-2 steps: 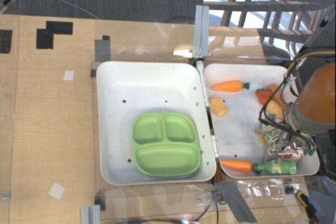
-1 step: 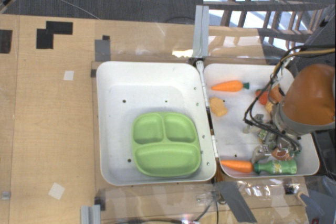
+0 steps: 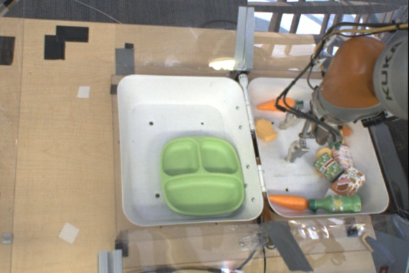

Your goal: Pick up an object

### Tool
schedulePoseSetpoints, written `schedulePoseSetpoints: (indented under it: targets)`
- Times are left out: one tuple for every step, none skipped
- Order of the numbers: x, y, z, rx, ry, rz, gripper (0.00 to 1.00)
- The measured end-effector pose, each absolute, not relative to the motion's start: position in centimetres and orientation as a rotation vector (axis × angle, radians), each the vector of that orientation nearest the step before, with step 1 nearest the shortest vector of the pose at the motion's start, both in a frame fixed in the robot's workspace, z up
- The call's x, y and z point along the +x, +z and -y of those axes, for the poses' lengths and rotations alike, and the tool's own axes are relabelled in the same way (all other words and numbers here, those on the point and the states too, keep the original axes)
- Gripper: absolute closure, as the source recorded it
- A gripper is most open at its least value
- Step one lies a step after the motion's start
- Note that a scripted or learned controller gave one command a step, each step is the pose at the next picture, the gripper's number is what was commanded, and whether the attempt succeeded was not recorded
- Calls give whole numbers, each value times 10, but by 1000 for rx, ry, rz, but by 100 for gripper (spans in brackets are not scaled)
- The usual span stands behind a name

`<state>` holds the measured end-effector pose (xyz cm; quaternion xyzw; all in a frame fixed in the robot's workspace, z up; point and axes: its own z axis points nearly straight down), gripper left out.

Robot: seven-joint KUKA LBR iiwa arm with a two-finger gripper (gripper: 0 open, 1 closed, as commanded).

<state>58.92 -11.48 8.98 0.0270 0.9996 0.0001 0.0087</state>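
Cables and the orange band of the arm (image 3: 358,73) cover the far right part of the right bin (image 3: 281,185), hiding half of a carrot (image 3: 275,106) at its far wall. The gripper (image 3: 298,150) hangs low over bare floor near the bin's middle; whether it is open or closed cannot be told, and nothing shows between its tips. A yellow wedge (image 3: 266,132) lies left of it. A second carrot (image 3: 287,202), a green bottle (image 3: 335,204) and small packets (image 3: 339,169) crowd the bin's near right corner. Left of this bin, a green divided plate (image 3: 202,176) sits in the left bin (image 3: 140,105).

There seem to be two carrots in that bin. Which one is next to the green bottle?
The carrot along the right bin's near edge, its tip meeting the green bottle. The other carrot lies at the far end, beside the arm.
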Motion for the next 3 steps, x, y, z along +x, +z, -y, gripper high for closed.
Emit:
schedulePoseSetpoints:
  targets:
    - [652,90,87,50,-6,-3158,0]
    - [585,90,123,76,-4,-3127,0]
    - [634,89,85,418,4,-3103,0]
